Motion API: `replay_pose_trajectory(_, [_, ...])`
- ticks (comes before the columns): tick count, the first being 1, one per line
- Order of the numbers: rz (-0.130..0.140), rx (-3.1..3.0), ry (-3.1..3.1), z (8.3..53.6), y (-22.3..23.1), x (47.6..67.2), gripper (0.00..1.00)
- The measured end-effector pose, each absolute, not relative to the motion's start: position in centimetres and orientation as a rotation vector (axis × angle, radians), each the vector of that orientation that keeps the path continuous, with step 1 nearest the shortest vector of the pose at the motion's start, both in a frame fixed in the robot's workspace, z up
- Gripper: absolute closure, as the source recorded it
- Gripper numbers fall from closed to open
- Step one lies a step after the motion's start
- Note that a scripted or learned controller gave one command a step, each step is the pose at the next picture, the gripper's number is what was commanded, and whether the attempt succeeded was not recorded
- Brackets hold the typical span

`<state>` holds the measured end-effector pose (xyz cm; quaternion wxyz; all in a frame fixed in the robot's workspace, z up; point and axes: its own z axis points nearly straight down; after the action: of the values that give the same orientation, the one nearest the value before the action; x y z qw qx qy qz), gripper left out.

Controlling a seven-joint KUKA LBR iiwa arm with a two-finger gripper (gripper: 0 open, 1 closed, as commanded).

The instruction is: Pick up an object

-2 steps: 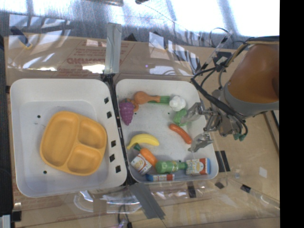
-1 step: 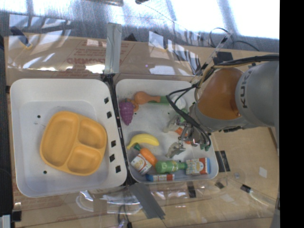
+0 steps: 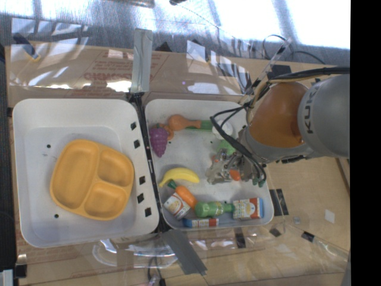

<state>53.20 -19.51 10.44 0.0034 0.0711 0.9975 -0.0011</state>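
The gripper (image 3: 229, 170) sits low in the right bin (image 3: 262, 210) over small crowded items near the banana (image 3: 180, 176); jaw state cannot be determined, so a misaligned closure risks a glancing, failed grasp.

One fixed cam above bench, slanted down, both bins (image 3: 24, 177) in frame

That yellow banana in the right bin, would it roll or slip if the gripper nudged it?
The curved yellow toy banana lies flat on the floor of the right white bin, so it would probably pivot or slide rather than roll. Its smooth, shiny-looking skin suggests plastic: likely stiff, light, and a little slippery to pinch.
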Motion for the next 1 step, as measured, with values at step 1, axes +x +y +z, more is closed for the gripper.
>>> replay_pose_trajectory(1, [-0.006, 0.283, 3.116, 28.89, -21.08, 55.51, 1.0])
